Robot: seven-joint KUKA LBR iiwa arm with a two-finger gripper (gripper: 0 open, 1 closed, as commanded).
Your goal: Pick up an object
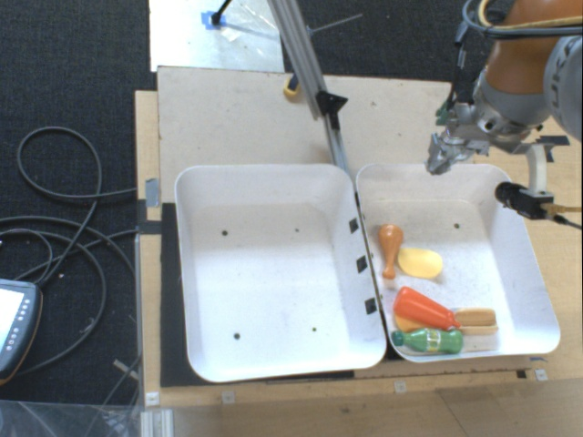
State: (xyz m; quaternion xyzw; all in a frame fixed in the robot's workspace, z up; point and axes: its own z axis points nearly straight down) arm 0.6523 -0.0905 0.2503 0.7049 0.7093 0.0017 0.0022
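- Two shallow white bins sit side by side on the counter (237,116); the left bin (187,271) and the right bin (528,271).
- Toy foods cluster at 6 o'clock in the right bin: a drumstick (391,244), a yellow piece (420,263), an orange carrot (424,309), a green bottle (428,340) and a tan bar (477,318).
- At the bin's 12 o'clock rim, the gripper (441,162) hangs over it, well apart from the toys; whether its fingers are parted cannot be told.
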